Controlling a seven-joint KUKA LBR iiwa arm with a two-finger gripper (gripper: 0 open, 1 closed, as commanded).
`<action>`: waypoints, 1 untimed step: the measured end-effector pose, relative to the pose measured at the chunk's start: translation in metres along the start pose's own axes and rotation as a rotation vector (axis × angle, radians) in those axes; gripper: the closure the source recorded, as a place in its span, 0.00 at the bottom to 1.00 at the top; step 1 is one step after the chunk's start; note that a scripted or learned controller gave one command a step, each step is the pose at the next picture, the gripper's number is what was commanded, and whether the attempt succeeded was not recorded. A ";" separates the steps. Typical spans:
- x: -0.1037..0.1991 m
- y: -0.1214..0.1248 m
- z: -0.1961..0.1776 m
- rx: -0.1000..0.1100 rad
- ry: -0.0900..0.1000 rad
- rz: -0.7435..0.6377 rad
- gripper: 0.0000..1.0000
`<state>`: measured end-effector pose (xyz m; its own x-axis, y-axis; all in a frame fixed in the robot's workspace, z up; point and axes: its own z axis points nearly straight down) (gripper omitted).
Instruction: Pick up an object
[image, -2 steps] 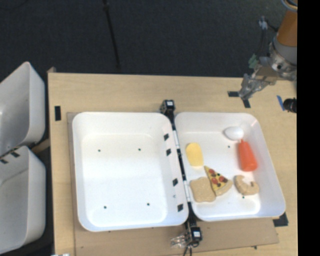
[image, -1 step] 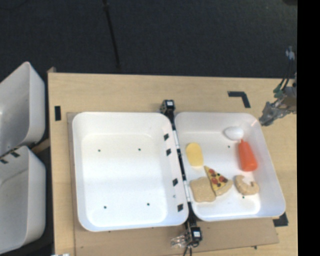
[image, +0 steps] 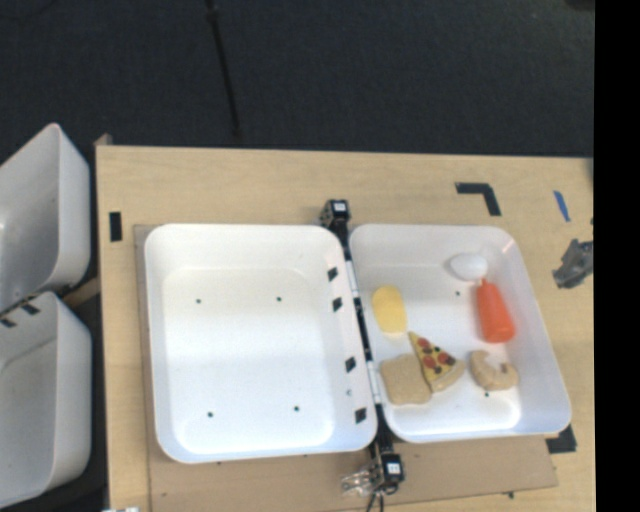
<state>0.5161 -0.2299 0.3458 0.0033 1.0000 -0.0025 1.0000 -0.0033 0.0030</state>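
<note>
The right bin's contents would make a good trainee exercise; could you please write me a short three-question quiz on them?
1. True or false: the orange bottle lies in the right bin.
2. Which item touches the pizza slice? A) white egg B) tan bread slice C) yellow piece
3. Fill in: the white egg lies just above the orange ____.

Key: 1 true; 2 B; 3 bottle.
</note>
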 end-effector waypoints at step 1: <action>0.078 0.059 0.037 0.002 0.004 -0.013 1.00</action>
<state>0.5753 -0.1518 0.3086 -0.0093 1.0000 0.0016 1.0000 0.0093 0.0007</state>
